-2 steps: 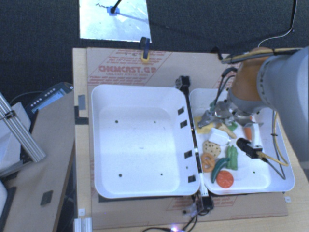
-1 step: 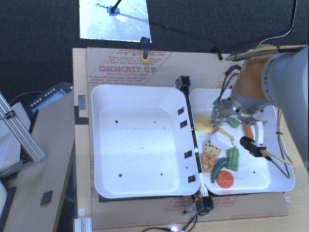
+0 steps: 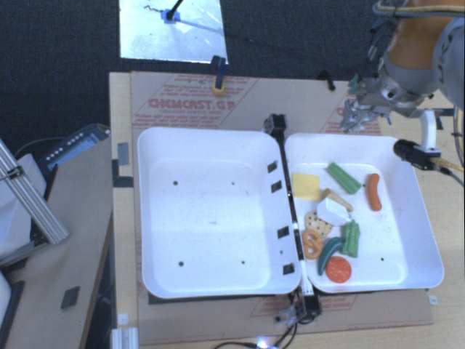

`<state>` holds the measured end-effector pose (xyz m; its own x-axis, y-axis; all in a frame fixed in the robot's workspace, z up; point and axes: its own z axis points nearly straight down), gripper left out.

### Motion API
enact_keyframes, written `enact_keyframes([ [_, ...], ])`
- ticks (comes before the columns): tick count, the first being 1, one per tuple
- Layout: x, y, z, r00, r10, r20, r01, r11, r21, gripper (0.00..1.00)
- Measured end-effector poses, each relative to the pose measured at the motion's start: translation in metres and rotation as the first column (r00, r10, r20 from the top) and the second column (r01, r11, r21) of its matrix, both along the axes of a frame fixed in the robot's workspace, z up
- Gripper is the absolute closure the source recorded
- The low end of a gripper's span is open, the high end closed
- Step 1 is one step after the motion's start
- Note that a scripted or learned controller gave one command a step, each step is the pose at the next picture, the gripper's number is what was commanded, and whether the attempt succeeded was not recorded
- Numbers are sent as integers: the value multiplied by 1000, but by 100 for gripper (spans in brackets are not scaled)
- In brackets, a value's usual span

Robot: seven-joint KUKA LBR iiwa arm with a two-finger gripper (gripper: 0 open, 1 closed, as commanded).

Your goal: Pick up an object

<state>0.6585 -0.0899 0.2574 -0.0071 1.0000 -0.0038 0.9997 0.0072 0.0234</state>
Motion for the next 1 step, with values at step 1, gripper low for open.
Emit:
enact_keyframes([
  [1, 12, 63, 47, 1000, 4, -14, -4, 1000, 6, 100],
])
